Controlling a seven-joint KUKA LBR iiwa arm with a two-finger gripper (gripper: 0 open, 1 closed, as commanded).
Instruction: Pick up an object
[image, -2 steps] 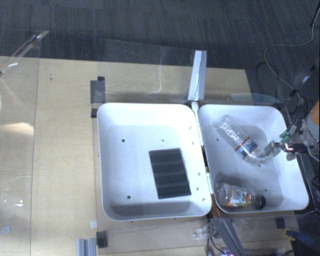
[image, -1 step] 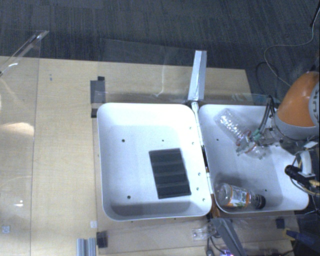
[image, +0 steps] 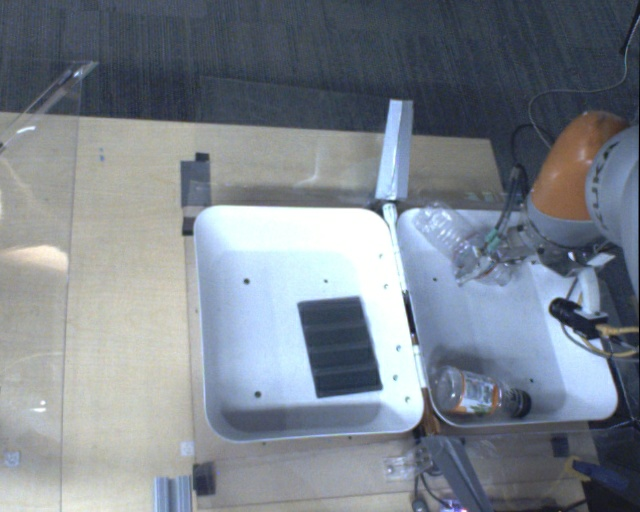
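A black ridged rectangular pad (image: 340, 346) lies flat in the left bin (image: 230, 300). At the back left corner of the right bin (image: 590, 400) lies a crumpled clear plastic bottle (image: 440, 228). A small bottle with an orange label and dark cap (image: 478, 392) lies on its side along that bin's front wall. My gripper (image: 480, 264) hangs low in the right bin, just right of and in front of the clear bottle, touching or nearly touching its end. The glare and clear plastic blur what is at its tip.
The arm's grey body and orange band (image: 575, 180) come in over the right bin's back right, with cables (image: 585, 320) trailing along its right side. A metal post (image: 395, 150) stands behind the gap between the bins.
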